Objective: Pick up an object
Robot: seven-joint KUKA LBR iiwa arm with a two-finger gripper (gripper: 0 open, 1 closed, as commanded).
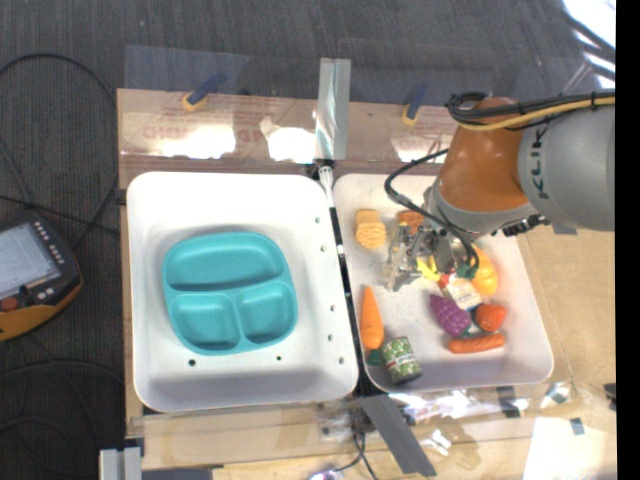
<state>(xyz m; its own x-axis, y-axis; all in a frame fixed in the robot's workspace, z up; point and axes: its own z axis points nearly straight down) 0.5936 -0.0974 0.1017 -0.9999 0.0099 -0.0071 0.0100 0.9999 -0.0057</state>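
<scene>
Camera view: end effector (418, 258) low in right bin (535, 353), among toy food. Can't tell its grip. Corn (371, 231) just left of it, carrot (371, 318) below. Best pick one toy standing alone, go straight down, squeeze slow.

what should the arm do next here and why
Probably lower the gripper a little further. It hangs over the right bin among the toy food, beside the corn, with nothing visibly between its fingers, so a short drop seems needed before closing.
</scene>
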